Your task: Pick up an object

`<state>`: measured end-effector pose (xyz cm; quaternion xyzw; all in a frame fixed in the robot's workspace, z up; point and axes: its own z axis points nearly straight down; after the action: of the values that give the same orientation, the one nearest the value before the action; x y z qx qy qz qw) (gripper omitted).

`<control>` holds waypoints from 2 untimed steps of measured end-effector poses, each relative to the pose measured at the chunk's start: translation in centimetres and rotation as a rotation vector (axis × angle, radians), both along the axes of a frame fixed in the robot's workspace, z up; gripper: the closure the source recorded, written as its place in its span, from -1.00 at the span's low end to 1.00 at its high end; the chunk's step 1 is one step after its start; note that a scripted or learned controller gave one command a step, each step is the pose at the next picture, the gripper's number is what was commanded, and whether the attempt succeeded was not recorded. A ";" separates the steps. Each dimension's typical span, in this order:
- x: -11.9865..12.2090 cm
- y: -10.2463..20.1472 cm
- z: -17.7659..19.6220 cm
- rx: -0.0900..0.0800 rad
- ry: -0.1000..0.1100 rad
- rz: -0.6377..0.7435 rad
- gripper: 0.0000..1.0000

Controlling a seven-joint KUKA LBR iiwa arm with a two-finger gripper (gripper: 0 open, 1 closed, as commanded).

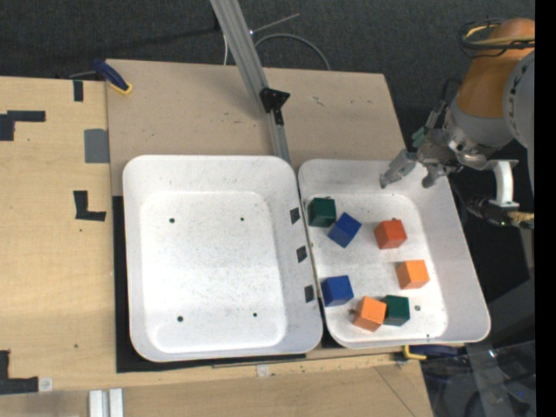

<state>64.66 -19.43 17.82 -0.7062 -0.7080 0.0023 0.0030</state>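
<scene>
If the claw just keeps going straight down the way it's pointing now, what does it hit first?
Most likely bare floor of the right bin, near its far edge. The claw hangs over that far part, away from the blocks; the nearest, the red block, sits nearer the camera. Depth is uncertain from this slanted view.

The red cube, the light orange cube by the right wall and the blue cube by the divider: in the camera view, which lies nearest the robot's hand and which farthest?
1. Red cube: upper middle of the right bin, just below the hand.
2. Light orange cube: lower, toward the right wall.
3. Blue cube: lower left, beside the divider.
</scene>
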 end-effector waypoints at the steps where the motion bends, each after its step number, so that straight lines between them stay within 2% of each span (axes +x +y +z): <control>1: 0.0 -0.3 -4.5 -0.002 -0.002 -0.001 -1.00; 2: -0.1 -0.2 -8.9 -0.002 -0.002 0.000 -1.00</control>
<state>64.59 -19.61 8.87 -0.7062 -0.7080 0.0021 0.0016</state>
